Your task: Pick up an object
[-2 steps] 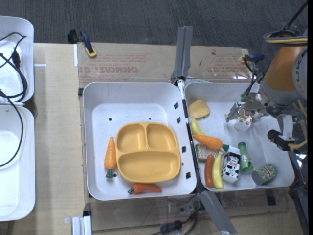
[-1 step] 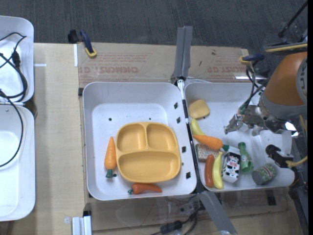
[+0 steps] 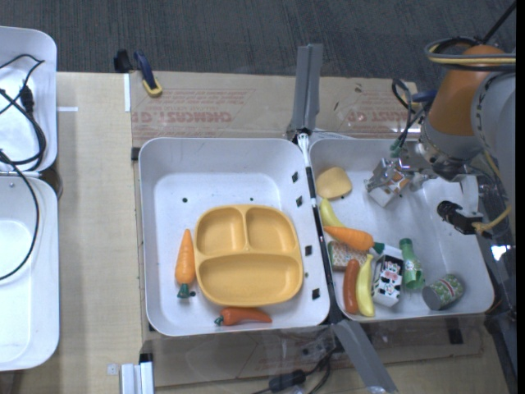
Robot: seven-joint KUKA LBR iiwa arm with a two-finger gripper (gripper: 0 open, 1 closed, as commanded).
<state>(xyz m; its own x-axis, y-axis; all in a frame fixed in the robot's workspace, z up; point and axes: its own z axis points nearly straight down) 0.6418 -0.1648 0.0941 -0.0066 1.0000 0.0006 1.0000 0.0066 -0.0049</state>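
The pincer [image 3: 387, 185] is seen low in the right bin [image 3: 472, 220], whether clenched or released cannot be told. Just left of it a tan bun-shaped toy [image 3: 334, 182] is found; below it, toy food is clustered: a carrot [image 3: 350, 237], a banana [image 3: 365, 286], a milk carton [image 3: 387, 280]. Farther left, a yellow divided plate [image 3: 248, 254] is held in the left bin [image 3: 156, 220]. The wooden counter [image 3: 94, 212] is backed by dark carpet [image 3: 246, 15].
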